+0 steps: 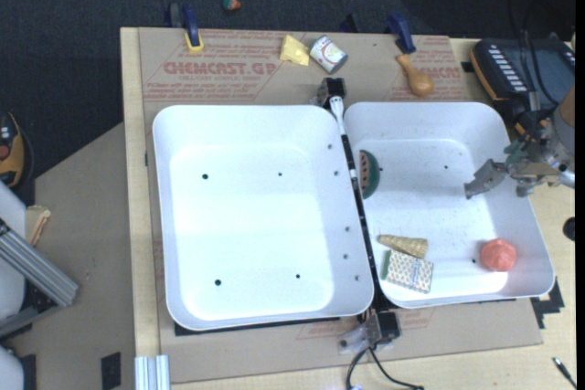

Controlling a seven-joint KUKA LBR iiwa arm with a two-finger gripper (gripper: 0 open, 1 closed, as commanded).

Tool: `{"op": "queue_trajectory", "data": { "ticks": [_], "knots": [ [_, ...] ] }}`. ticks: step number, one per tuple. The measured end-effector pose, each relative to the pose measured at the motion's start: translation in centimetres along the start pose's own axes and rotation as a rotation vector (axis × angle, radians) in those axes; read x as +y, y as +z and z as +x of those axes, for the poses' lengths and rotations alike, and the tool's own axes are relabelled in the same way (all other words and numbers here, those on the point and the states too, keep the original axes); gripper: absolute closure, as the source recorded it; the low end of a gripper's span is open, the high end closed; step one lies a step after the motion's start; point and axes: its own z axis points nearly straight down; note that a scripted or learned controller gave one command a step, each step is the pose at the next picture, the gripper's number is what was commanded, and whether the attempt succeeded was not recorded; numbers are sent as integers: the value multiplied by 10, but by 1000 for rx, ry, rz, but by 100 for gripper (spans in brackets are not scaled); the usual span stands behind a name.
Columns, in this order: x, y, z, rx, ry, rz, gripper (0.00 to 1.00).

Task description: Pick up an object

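You are looking at 2 bins. The left bin is offering bare floor all over. In the right bin, the middle and far part are lying open; obstacles are crowding the near side: a cone touching a packet near the divider, and a red ball near the right wall. A green-red piece is leaning at the left wall. The gripper is hanging over the right side.

Both white bins look like smooth, glossy plastic; the bench is matt pale wood; the gripper is dull grey metal
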Motion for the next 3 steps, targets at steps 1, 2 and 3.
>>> {"op": "queue_trajectory", "data": {
  "ticks": [1, 2, 3],
  "knots": [
    [18, 77, 42, 4, -4, 6, 0],
    [104, 101, 105, 0, -8, -7, 0],
    [66, -176, 172, 1, -6, -19, 0]
  ]
}}
